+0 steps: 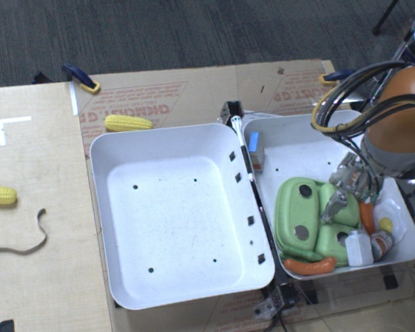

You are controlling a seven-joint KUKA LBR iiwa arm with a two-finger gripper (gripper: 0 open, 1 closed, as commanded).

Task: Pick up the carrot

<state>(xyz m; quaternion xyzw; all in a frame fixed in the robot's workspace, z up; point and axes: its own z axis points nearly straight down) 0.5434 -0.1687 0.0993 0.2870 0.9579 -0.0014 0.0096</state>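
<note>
Carrot [366, 215]: upright sliver in the right bin [293, 133], wedged between the green toy [307, 221] and a white bottle [358, 248].
Gripper [343, 199]: low over the toy, just left of the carrot's top.
Fingers: cannot tell open or closed; nothing seen between them.
Crowding: neighbours leave little room, likely why the approach is steep.

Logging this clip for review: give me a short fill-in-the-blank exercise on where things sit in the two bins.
1. The carrot lies in the ____ bin as the camera sees it.
2. The tool hangs over the large ____ toy.
3. The orange-red sausage lies along that bin's ____ wall.
4. Behind the left bin, on the cardboard, lies a yellow ____.

Missing words: right; green; near; corn cob
</note>
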